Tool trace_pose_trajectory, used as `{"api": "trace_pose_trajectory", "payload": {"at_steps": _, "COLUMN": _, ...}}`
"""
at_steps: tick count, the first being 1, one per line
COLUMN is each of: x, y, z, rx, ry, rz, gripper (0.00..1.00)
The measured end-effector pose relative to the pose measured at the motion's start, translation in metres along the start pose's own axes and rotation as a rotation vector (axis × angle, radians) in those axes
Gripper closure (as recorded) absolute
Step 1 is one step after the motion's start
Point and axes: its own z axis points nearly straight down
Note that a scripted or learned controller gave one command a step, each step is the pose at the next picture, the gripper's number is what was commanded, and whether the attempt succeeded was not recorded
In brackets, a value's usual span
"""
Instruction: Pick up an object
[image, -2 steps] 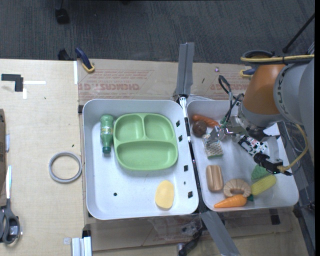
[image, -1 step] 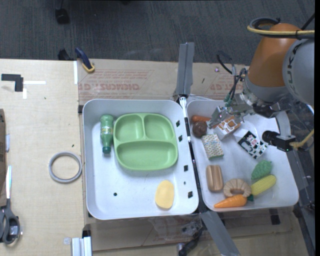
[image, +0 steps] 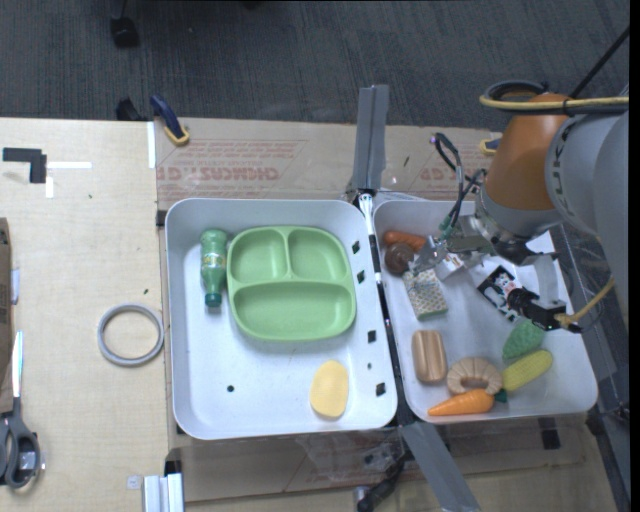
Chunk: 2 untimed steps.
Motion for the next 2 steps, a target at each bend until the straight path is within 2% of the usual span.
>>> {"api": "trace_pose_trajectory", "payload": {"at_steps": 1, "x": -0.023, "y": 0.049, "z": 0.010, "rx": -0.010, "ry": -0.006, "rz": -0.262, "gripper": 0.00}}
{"api": "trace_pose_trajectory", "payload": {"at_steps": 2, "x": -0.020, "y": 0.032, "z": 0.009, "rx": -0.017, "ry": -0.010, "rz": -0.205, "gripper": 0.00}}
